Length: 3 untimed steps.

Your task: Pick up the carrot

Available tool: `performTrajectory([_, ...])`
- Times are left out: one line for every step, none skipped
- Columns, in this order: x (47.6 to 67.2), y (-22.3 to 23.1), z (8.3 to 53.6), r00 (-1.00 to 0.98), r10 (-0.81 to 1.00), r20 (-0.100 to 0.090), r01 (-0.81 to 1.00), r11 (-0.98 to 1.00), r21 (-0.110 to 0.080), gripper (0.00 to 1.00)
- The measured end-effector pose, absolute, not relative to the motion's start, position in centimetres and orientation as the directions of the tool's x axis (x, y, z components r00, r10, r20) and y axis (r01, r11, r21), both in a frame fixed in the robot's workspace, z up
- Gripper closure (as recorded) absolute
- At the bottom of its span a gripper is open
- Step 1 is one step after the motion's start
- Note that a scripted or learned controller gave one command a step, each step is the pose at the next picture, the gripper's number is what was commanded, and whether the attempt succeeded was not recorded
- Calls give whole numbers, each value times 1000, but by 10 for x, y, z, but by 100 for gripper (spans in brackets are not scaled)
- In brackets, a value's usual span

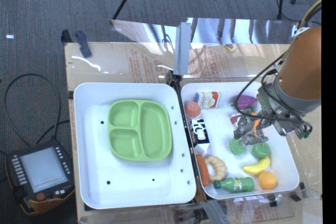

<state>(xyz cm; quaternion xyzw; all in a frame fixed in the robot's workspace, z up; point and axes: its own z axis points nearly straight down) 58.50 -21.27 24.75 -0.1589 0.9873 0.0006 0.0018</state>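
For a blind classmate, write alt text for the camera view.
The gripper hangs over toy food in the right bin, away from the carrot lying at that bin's near-left edge. The left bin holds a green divided plate.

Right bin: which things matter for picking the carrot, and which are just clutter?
Job: carrot, right bin.
Lying about: banana, orange, green bottle, broccoli, pink ball, green plate in left bin.

You look down from one camera high above the bench [126, 63], tilted a bit. It sits far enough back to see both white bins [84, 113], side by side, plus dark floor [31, 2] around them.
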Motion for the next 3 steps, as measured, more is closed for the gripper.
performTrajectory([521, -101, 261, -953, -302, 2, -302, 953, 4, 100])
performTrajectory([641, -209, 217, -929, -371, -6, -371, 929, -1, 100])
performTrajectory([557, -88, 258, -863, -505, 2, -505, 863, 6, 100])
